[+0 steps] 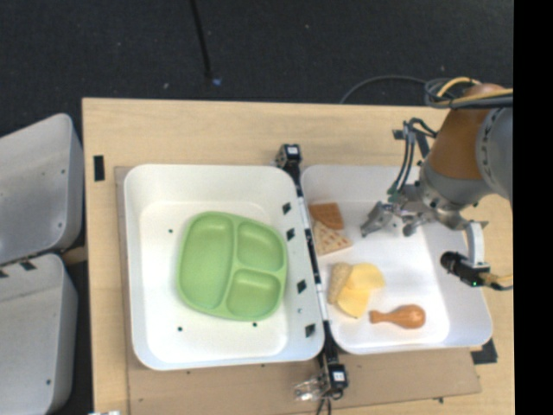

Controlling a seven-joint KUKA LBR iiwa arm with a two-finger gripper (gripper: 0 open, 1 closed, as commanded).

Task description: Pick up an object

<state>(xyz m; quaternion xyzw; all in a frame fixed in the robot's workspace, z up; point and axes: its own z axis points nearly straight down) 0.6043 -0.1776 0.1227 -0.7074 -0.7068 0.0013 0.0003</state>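
The right bin (pixel 449 327) holds a brown cracker-like slab (pixel 328 226) at its left side, a yellow cheese-like wedge (pixel 356 289) below it, and an orange drumstick-shaped piece (pixel 400 316) near the front. My gripper (pixel 390 218) hangs over the upper middle of this bin, right of the cracker. Its grey fingers are spread apart with nothing between them. The arm with its orange band (pixel 458 141) comes in from the right.
The left bin (pixel 143 232) carries a green divided tray (pixel 232 265). Black clips run along the divider between the bins (pixel 304 258). A cable (pixel 380 85) loops over the bench's far edge. White chairs (pixel 34 197) stand to the left.
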